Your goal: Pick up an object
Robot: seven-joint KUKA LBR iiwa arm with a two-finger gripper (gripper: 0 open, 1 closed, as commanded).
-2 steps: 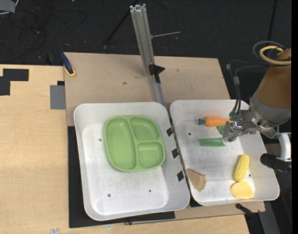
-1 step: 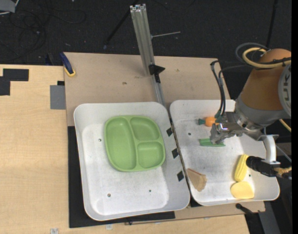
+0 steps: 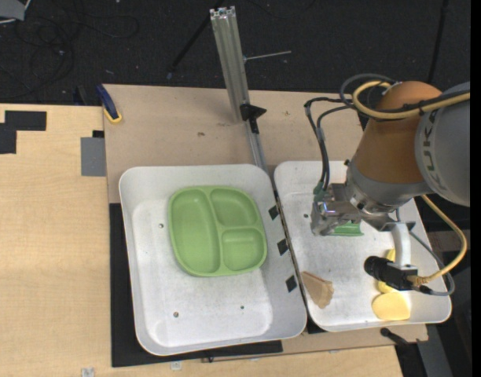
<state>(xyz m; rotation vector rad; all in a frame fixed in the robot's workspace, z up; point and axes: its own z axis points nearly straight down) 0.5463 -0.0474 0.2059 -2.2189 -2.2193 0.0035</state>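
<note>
My gripper (image 3: pixel 330 220) hangs low over the upper middle of the right bin (image 3: pixel 346 309), with the grey arm and its orange band above it. A small green object (image 3: pixel 347 228) lies right at the gripper's tip, partly hidden by it; I cannot tell whether it is gripped. A tan wedge-shaped piece (image 3: pixel 318 289) lies near the bin's front left corner. A yellow object (image 3: pixel 391 305) rests at the front right, with another bit of yellow partly hidden behind the arm's fittings.
The left bin (image 3: pixel 146 289) holds a light green divided plate (image 3: pixel 218 230) in its upper middle. A metal post (image 3: pixel 233 69) stands behind the bins. The two bins meet at a shared rim with black clips (image 3: pixel 281 246).
</note>
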